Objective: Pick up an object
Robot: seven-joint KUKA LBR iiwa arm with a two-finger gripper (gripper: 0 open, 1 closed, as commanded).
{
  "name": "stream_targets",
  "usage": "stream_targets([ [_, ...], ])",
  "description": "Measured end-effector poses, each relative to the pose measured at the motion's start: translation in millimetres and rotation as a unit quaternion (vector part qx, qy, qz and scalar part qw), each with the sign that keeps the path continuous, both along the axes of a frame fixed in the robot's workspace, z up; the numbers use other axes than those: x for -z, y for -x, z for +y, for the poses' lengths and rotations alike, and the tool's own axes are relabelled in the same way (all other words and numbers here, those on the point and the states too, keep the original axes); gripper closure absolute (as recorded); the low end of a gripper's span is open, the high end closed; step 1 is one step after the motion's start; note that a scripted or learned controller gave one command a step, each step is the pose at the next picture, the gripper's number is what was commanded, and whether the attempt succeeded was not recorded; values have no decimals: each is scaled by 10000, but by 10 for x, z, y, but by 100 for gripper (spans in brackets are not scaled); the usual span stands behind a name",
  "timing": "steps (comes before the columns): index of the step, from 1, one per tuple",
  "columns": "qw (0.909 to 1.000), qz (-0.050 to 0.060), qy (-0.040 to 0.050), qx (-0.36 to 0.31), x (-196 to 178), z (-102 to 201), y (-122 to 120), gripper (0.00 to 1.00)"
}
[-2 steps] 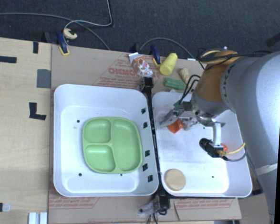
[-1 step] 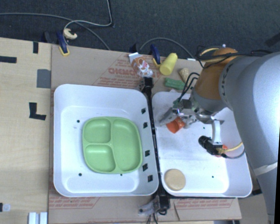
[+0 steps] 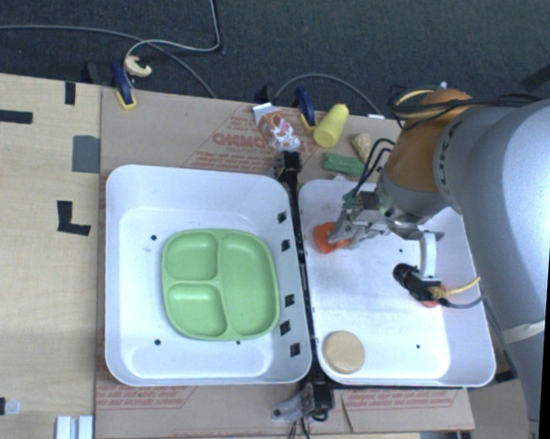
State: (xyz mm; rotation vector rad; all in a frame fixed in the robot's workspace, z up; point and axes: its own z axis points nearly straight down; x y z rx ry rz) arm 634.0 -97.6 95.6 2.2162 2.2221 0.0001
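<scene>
My gripper is low over the upper left part of the right bin, with the arm reaching in from the right. A small orange-red object lies at the gripper's tip, touching or partly under it, close to the bin's left wall. I cannot tell whether it is held. A round tan disc rests near the front left corner of the same bin. The left bin holds a green divided plate.
Behind the right bin, on the cardboard, lie a yellow object, a green bar, a small tan piece and a snack packet. A black divider runs between the bins.
</scene>
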Motion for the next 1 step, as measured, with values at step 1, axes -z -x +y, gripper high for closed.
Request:
stream_targets([
  [1,10000,8,-13,1,-893,401,320,100],
])
